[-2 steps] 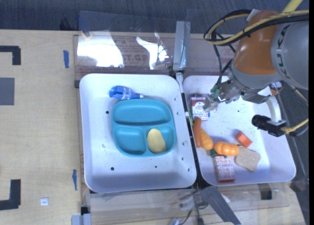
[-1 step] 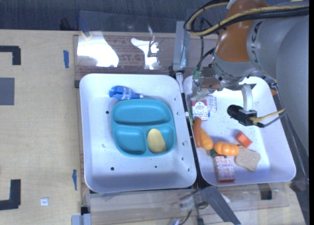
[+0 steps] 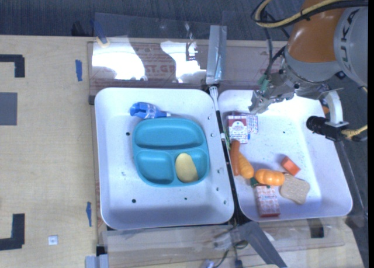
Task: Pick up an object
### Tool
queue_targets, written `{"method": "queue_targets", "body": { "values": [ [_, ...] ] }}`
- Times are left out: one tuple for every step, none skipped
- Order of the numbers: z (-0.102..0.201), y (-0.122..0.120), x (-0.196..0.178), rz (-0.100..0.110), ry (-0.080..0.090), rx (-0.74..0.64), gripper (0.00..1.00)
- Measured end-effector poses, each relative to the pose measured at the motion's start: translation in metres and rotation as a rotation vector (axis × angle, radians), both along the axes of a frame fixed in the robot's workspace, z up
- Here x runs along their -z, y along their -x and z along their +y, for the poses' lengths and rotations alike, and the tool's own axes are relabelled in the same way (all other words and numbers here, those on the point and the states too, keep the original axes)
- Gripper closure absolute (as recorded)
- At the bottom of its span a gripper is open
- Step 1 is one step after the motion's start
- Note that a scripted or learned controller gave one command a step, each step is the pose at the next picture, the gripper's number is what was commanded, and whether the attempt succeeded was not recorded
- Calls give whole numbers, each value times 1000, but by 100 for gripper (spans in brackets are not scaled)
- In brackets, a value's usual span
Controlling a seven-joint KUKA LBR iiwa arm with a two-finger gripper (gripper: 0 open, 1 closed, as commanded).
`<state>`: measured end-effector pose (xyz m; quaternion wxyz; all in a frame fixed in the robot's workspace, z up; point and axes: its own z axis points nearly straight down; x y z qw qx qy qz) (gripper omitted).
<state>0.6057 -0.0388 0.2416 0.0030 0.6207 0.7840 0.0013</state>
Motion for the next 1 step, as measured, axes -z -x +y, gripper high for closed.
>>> {"method": "queue_targets", "body": {
  "values": [
    [1,0,2,3,0,-1,0]
  ]
}}
